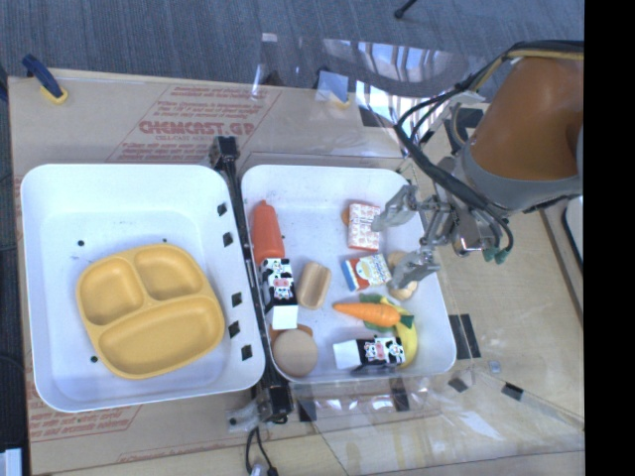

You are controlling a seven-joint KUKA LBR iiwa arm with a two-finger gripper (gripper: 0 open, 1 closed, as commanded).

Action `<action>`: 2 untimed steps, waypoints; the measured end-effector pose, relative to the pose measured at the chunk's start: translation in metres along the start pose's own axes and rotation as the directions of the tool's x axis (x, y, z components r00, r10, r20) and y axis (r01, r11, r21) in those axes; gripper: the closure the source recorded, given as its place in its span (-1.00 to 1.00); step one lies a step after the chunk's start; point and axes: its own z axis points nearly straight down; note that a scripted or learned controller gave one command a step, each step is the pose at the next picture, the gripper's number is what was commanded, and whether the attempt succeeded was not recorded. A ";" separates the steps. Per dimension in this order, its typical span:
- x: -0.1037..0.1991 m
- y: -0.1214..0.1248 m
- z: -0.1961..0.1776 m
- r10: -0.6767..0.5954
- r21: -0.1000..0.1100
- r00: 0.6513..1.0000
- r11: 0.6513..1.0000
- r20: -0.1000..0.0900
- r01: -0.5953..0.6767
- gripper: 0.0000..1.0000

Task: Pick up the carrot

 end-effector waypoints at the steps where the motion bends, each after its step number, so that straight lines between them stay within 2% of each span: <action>1: 0.012 -0.038 0.139 -0.025 -0.008 1.000 1.000 -0.015 0.025 -1.00; 2: 0.018 -0.010 0.167 -0.173 0.023 0.984 0.985 0.044 0.172 -1.00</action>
